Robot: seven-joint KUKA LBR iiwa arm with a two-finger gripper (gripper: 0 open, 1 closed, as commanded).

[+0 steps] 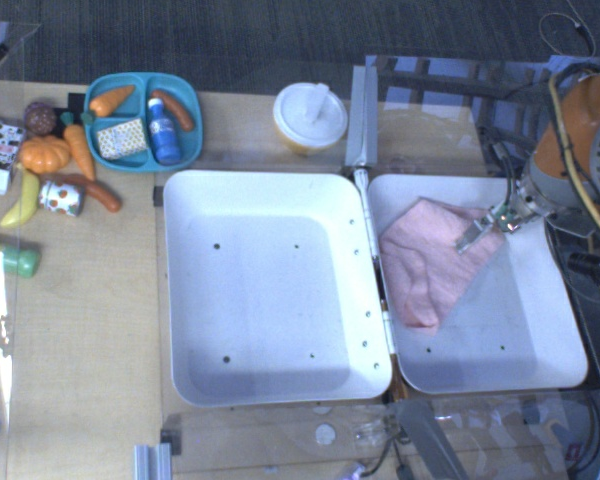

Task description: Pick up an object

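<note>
**Arm's down in the right bin, on the pink cloth**

Biggest things first: two white bins sit side by side on the wooden bench [80,368]. The left bin [270,288] is the wider one. The right bin [520,348] has a crumpled pink cloth [435,263] lying in its left half, up against the wall next to the divider.

The KUKA arm [580,138] comes in from the right, orange band showing, cables looping around it. Its gripper [477,234] is low over the cloth's upper right edge, and the tips look like they're touching the fabric. Can't tell from here whether the fingers are spread or pinched, they're too small and shiny.

Off to the left there's a teal divided plate [185,98] with toy food in it, more toy veg beside it including a little pumpkin [45,155] and a banana [22,203], and a white lidded cup [310,116] behind the bins.
</note>
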